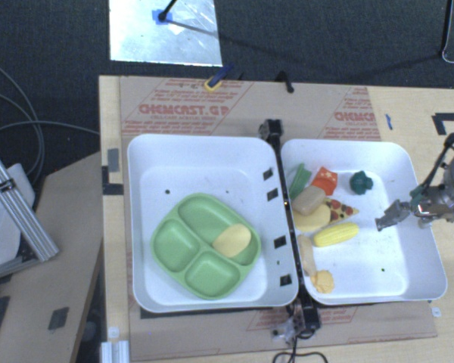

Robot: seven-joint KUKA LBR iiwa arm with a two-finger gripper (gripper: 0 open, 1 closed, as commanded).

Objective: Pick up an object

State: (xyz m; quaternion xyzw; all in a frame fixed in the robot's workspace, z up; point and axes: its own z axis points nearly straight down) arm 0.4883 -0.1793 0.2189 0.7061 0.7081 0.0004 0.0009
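Toy foods cluster at the left side of the right bin (pixel 408 165): a yellow corn cob (pixel 336 235), pizza slice (pixel 343 210), red-orange block (pixel 324 180) and dark green piece (pixel 361 181). The gripper (pixel 390 215) hovers just right of them; I cannot tell its jaws' state. The left bin (pixel 204 153) holds a green divided plate (pixel 197 252) bearing a yellow lemon-like piece (pixel 232 240)

Even, bright overhead light; image soft throughout.

White bins (pixel 212 153) near blown out, walls losing detail. Glare on foil sheet (pixel 165 20) at top. Shadows faint and short beside the green tray (pixel 183 242) and the toys. Dark floor underexposed. Arm (pixel 448 195) at right edge slightly blurred. Fine print on cardboard (pixel 183 104) fuzzy.
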